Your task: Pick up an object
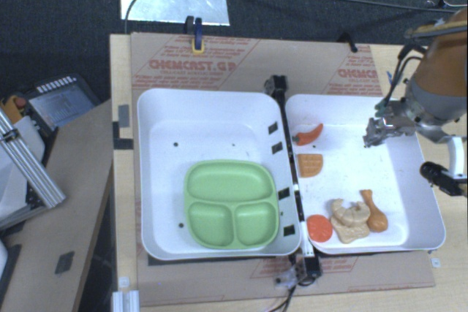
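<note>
I read "CHEMCAST GP" on the board (pixel 191 63) under the bins. Gripper (pixel 374 135) hangs over the right bin (pixel 417 179); whether it is wide or narrow I cannot tell.

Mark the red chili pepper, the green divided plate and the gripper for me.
red chili pepper (pixel 311 134), camera view, mid-body
green divided plate (pixel 231 183), camera view, upper compartment floor
gripper (pixel 374 137), camera view, at its tips

Green divided plate (pixel 230 202) in the left white bin (pixel 157 113), brown cardboard sheet (pixel 219 62) beneath, yellow clamp (pixel 197 36) behind

Right bin (pixel 409 179) — red chili (pixel 310 134), orange wedge (pixel 310 164), tomato slice (pixel 319 228), beige pieces (pixel 351 219).
</note>
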